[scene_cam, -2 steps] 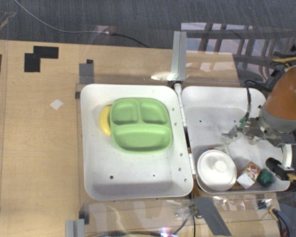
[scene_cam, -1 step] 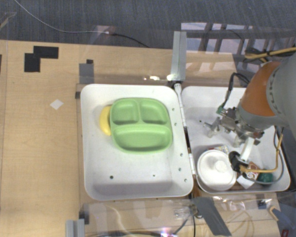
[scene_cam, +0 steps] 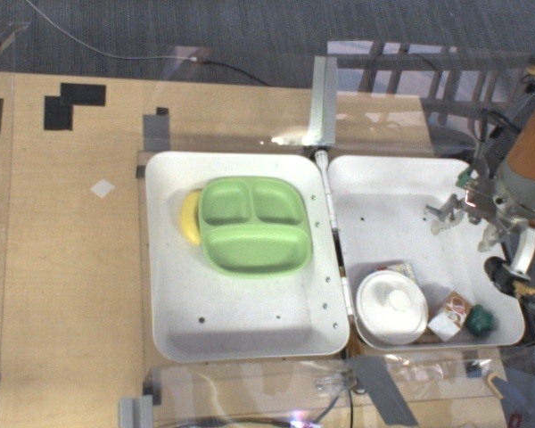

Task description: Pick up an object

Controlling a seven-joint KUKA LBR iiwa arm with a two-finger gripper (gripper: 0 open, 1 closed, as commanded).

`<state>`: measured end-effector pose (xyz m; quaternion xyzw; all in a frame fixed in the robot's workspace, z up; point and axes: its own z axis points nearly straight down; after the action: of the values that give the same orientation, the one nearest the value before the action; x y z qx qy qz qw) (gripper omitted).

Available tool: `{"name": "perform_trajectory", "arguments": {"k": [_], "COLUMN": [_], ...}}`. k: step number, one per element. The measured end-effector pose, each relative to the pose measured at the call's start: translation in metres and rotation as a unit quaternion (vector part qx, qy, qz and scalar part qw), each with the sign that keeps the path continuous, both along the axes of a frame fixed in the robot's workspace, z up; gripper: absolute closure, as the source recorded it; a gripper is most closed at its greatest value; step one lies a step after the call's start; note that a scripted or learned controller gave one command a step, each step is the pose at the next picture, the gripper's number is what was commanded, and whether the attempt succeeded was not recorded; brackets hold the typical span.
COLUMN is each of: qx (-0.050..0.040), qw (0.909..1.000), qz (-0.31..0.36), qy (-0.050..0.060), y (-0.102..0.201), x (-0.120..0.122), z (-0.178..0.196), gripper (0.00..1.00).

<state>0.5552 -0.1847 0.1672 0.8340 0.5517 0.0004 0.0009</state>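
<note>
From the camera view, the claw (scene_cam: 448,210) hangs above the upper right part of the right bin (scene_cam: 374,181). I cannot tell how wide it stands, and nothing is seen inside it, so the pick seems not yet done. Candidate objects lie at the near edge of this bin: a white round lid (scene_cam: 391,305), a small carton (scene_cam: 450,316) and a green toy (scene_cam: 480,320). The carton's long axis runs diagonally, the upper end toward the right. The left bin (scene_cam: 232,324) bears a green divided plate (scene_cam: 252,225).

No legible text, labels or numbers.
</note>
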Motion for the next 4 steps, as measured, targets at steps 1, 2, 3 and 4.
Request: {"name": "perform_trajectory", "arguments": {"k": [1, 2, 3, 4], "qx": [-0.0025, -0.0003, -0.0002, 0.0005], "qw": [0.9973, 0.9940, 0.9996, 0.9991], "qz": [0.073, -0.110, 0.030, 0.041], "qy": [-0.008, -0.003, 0.000, 0.001], "y": [0.015, 0.007, -0.008, -0.009], "x": [-0.043, 0.010, 0.057, 0.031], "z": [-0.076, -0.081, 0.021, -0.034], "gripper": [0.00, 0.00, 0.00, 0.00]}}
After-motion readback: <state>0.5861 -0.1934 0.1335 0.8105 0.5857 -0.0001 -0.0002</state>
